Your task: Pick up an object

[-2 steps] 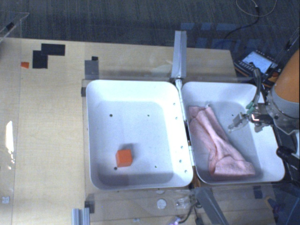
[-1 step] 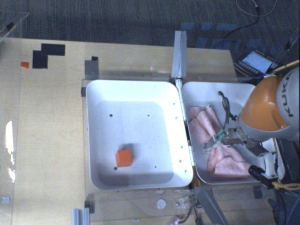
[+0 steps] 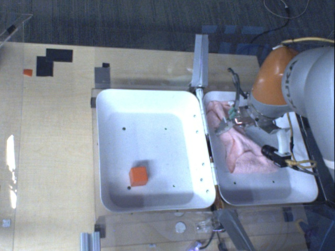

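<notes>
Pink cloth (image 3: 238, 148) lies crumpled in your right bin (image 3: 272, 192), soft, light and likely to drape; pinch a raised fold. Gripper (image 3: 233, 120) sits at its upper edge, fingers' state untellable. Orange block (image 3: 138, 176) rests in the left bin (image 3: 152, 101).

pink cloth (image 3: 242, 151), orange block (image 3: 138, 176) (white bins (image 3: 152, 106))

We see our arm (image 3: 306, 82) coming in from the right, its thick grey body filling the upper right corner and its orange band (image 3: 269, 82) sitting just above and to the right of the pincer. The wrist bends down and to the left from that band. Our pincer (image 3: 230, 120) hangs low at the end of it, pointing left and down. Whether its tips are apart or closed, we cannot tell.
</notes>
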Tool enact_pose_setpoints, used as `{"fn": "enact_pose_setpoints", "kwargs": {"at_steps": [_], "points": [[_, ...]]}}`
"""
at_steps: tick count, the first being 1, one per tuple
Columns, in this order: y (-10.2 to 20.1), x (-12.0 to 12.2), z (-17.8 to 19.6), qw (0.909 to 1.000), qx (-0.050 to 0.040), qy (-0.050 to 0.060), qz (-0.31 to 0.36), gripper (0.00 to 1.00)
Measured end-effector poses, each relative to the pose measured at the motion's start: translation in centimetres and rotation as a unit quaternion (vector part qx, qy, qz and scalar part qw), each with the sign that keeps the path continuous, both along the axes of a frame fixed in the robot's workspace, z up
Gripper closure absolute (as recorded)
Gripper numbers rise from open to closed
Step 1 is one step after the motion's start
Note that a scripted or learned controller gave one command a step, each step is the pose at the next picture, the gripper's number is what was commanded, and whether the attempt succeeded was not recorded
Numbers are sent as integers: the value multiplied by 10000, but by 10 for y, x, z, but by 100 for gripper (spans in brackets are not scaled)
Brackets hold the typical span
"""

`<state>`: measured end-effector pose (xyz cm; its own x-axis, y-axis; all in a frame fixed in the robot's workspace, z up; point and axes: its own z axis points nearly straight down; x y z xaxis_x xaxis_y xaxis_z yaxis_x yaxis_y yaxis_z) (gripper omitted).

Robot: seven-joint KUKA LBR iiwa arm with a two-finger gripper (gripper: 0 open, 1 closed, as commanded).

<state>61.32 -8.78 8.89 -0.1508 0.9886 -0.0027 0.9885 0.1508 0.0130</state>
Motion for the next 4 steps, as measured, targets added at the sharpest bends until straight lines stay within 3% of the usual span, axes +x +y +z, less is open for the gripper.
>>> {"fn": "enact_pose_setpoints", "kwargs": {"at_steps": [1, 2, 3, 4], "points": [[-40, -27, 0, 9998, -14, 2, 202, 0], [-39, -23, 15, 9998, -26, -59, 212, 100], [-62, 30, 1, 9919, -28, 1, 1270, 100], [-62, 29, 0, 9919, -23, 11, 1273, 0]]}}
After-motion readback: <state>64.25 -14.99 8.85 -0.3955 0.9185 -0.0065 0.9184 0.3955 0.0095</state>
